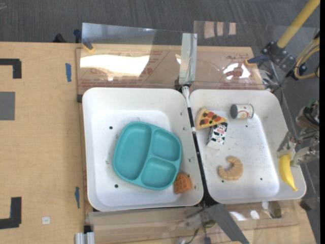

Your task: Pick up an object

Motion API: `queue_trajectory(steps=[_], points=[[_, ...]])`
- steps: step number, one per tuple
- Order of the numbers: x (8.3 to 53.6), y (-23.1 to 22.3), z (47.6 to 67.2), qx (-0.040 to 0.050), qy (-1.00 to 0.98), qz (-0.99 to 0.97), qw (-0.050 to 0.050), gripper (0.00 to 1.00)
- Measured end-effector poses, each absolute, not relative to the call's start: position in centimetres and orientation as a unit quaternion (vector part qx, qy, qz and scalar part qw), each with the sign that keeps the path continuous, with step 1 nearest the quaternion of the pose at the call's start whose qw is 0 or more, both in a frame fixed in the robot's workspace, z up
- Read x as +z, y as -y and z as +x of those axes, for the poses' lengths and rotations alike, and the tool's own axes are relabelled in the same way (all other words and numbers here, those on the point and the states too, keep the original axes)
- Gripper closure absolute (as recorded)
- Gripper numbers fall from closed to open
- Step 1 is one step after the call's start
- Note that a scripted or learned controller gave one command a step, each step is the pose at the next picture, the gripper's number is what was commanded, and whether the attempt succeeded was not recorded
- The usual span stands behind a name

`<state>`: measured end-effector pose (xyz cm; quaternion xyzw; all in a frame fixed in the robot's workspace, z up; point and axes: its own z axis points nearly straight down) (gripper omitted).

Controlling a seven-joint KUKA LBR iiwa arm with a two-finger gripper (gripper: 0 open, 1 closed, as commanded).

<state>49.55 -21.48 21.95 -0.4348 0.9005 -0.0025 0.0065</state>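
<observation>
The right bin (254,187) holds a pizza slice toy (209,118), a small black-and-white carton (217,134), a small tin can (241,111) lying on its side and a croissant (231,168). A yellow banana (287,172) lies along that bin's right rim. In the left bin (96,136) a teal divided plate (147,155) sits in the middle, with an orange waffle-like piece (183,183) at its lower right. Blurred grey metal parts that look like my gripper (300,149) stand at the view's right edge, just above the banana's upper end.
A metal divider (188,60) and clear panels stand behind the bins. A yellow pole (299,19) and cables occupy the top right. The brown bench top (35,136) stretches to the left.
</observation>
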Motion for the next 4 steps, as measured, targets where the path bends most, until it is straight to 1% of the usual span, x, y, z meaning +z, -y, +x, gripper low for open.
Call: queue_trajectory(steps=[4], points=[[26.3, 21.1, 50.4, -0.007, -0.902, -0.431, 0.019, 1.0]])
